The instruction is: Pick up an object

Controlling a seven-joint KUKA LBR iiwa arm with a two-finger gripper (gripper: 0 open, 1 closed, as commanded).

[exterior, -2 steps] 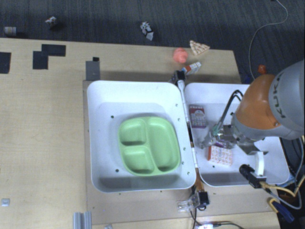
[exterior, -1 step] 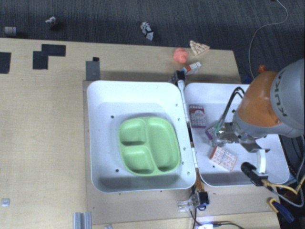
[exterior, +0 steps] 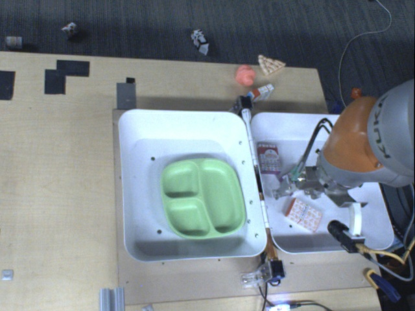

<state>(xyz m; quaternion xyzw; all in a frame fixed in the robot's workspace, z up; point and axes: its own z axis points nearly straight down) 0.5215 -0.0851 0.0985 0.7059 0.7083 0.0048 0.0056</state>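
My gripper [exterior: 286,188] hangs low over the middle of the right bin [exterior: 369,241], with the grey and orange arm reaching in from the right. A small red and white packet [exterior: 268,157] lies in that bin just behind and to the left of the gripper. Close in front of the gripper, to its right, an orange and white patterned packet [exterior: 304,214] lies flat on the bin floor. Nothing can be made out between the gripper's tips. A green divided plate [exterior: 202,196] fills the middle of the left bin [exterior: 133,173].
On the bench behind the bins lie a pink ball [exterior: 245,75], a pale triangular piece [exterior: 271,65] and a small tube [exterior: 262,92]. A thin dark rod [exterior: 251,141] runs along the rim between the bins. Cables [exterior: 382,264] trail at the front right.
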